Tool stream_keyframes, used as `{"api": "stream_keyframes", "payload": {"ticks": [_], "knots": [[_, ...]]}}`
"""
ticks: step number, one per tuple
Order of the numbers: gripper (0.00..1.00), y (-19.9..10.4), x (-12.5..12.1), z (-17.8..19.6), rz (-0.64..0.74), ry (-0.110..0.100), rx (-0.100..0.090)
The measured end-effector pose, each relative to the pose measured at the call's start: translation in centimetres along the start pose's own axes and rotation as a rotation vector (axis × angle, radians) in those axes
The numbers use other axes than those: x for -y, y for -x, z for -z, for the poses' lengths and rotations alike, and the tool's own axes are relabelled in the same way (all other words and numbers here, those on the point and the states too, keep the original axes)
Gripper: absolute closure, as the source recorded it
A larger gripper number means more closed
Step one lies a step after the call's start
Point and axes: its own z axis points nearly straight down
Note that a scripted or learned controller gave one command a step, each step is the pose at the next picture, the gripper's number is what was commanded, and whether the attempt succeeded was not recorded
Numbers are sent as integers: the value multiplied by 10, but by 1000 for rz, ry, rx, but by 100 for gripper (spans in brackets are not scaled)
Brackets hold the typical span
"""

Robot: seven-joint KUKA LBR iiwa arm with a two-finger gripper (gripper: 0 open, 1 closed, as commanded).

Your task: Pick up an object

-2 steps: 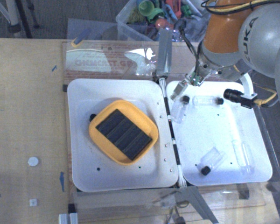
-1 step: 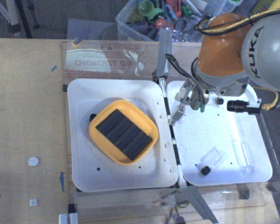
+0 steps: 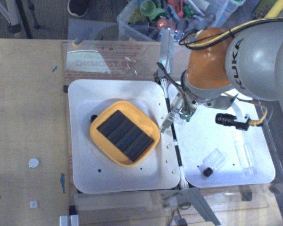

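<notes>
The gripper (image 3: 175, 117) hangs over the rim between the two bins, its fingers apparently spread and holding nothing. Descending here, it could strike that rim, missing the yellow pad (image 3: 124, 133)

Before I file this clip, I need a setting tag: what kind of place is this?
Likely a robotics lab bench for grasping trials: a KUKA arm over two white bins, and a clear tub of mixed toys on the floor behind.

The grey arm (image 3: 262, 55) carries the one readable mark — black letters "KUKA" running sideways down its casing, partly cut off at the orange band. The clear sheet (image 3: 106, 60) shows faint print — too blurred to read.
</notes>
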Motion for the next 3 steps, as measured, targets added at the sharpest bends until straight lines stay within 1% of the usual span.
{"api": "stream_keyframes", "payload": {"ticks": [1, 2, 3], "knots": [[100, -11, -12, -3, 21, 8, -16], [100, -1, -34, 33, -738, -1, -17], [100, 10, 36, 97, -1189, -8, -18]]}}
